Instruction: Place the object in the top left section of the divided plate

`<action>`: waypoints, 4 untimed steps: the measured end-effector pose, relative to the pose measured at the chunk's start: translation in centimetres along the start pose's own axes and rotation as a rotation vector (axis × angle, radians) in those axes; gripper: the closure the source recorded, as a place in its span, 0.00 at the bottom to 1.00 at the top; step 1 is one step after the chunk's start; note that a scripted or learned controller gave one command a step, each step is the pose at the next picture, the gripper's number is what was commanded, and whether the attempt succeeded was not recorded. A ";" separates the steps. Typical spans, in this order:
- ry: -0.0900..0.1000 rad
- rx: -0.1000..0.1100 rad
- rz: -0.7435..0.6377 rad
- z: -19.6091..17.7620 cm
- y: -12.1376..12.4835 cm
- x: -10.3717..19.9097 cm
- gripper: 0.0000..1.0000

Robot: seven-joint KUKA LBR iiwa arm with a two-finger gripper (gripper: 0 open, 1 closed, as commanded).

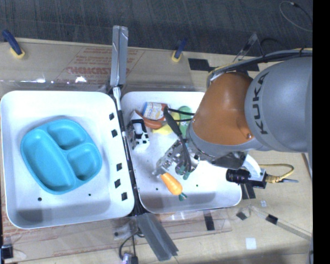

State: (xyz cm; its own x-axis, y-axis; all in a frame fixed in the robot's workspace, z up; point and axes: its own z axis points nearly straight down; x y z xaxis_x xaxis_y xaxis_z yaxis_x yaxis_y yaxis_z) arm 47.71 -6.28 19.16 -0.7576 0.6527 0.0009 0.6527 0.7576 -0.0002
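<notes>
Your end effector [176, 164] is hovering just above the carrot [172, 184] in the right bin [220, 199]; whether it is gripping, I cannot tell.

Dark grey carpet [154, 10] behind wooden bench [38, 65] w/ blue clamps [14, 44].

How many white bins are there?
2. One bin is on the left, holding the blue plate. The other bin is on the right, under the arm, with the toys, such as the carrot.
</notes>
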 end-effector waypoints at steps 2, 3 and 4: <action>0.000 0.001 -0.072 -0.1 19.9 5.6 1.00; -0.001 0.001 -0.139 4.9 24.4 3.3 1.00; -0.001 0.001 -0.139 4.8 24.4 3.3 0.00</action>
